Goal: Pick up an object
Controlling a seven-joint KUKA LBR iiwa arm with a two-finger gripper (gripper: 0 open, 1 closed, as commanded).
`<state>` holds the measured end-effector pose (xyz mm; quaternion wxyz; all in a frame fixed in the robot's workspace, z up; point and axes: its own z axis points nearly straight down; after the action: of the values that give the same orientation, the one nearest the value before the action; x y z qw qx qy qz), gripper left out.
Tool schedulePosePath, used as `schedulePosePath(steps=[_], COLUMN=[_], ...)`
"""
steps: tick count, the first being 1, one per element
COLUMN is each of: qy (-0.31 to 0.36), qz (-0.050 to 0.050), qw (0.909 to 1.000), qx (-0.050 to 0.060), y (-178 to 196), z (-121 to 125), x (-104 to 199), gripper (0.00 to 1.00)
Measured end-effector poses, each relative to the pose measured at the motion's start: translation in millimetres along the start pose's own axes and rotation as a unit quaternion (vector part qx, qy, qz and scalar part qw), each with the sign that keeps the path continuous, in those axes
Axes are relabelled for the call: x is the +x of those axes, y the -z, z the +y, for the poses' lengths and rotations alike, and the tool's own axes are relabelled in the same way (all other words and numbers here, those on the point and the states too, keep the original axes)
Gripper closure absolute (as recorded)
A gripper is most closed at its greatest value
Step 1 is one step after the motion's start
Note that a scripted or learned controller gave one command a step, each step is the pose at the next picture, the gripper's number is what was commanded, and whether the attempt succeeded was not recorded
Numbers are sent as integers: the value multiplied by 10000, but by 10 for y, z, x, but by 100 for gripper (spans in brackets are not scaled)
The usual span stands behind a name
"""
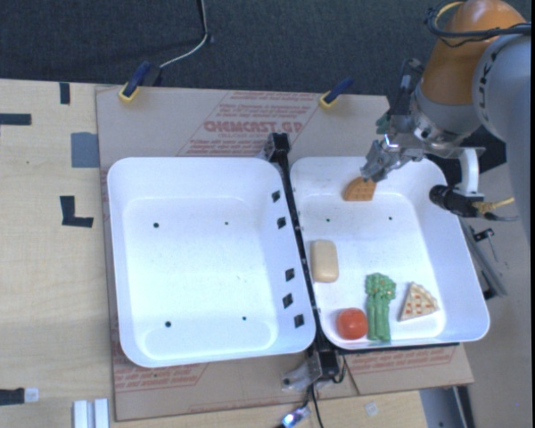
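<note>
Claw (375,169) hovering at waffle piece (359,189) in right bin (446,239); finger state unclear. Needing centred, square descent before closing.

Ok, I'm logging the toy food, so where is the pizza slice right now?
The pizza slice lies in the right bin, near its front right corner, just right of the green broccoli.

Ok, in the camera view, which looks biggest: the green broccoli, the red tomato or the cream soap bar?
Largest to smallest, as they look:
1. green broccoli, the longest
2. cream soap bar
3. red tomato
The last two look close, so that order is unsure.
</note>
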<state>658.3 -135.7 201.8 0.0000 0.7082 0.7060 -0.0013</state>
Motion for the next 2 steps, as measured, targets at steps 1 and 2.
schedulePosePath(steps=[1, 2], qy=[-2, 62], qz=[-2, 18], qw=[10000, 10000], qx=[3, -40], y=[-68, 523], z=[-129, 122], x=[-436, 411], gripper=[100, 100])
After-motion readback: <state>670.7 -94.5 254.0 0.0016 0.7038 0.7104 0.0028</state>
